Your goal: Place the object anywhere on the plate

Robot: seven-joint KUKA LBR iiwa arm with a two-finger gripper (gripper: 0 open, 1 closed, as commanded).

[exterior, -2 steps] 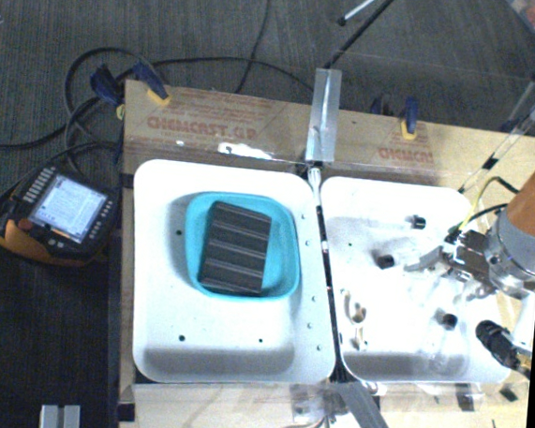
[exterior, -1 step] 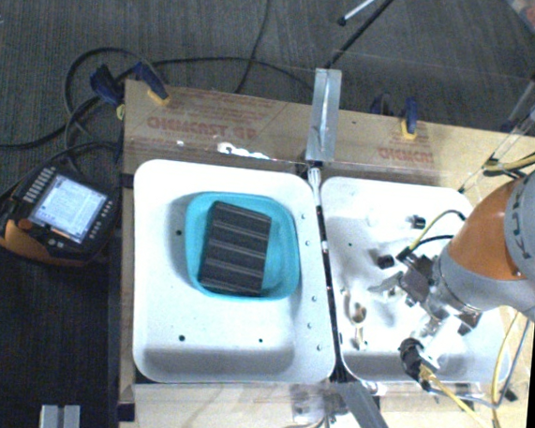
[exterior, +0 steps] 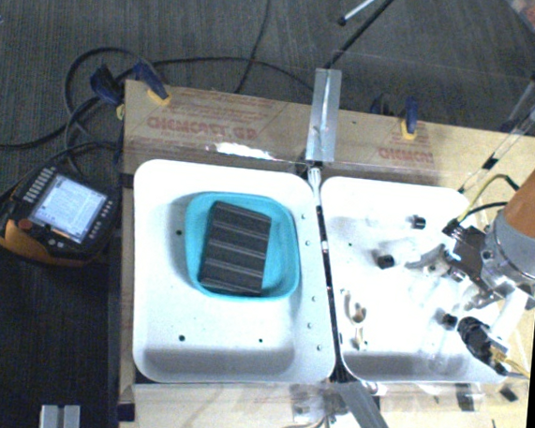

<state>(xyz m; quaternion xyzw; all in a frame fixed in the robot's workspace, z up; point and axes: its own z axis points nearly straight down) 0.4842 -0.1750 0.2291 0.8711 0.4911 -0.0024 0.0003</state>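
A dark grey ridged block (exterior: 236,247) lies flat on the blue plate (exterior: 287,257), which sits in the left white bin (exterior: 149,272). The block rests near the plate's middle, its ridges running across it. My gripper (exterior: 458,270) hangs over the right side of the right bin (exterior: 382,346), well away from the plate and the block. Nothing shows between its fingers.
A metal divider rail (exterior: 324,120) runs between the two bins at the back. A few small dark spots (exterior: 384,260) dot the right bin's floor. A handheld pendant (exterior: 61,212) and cables lie on the floor to the left of the bench.
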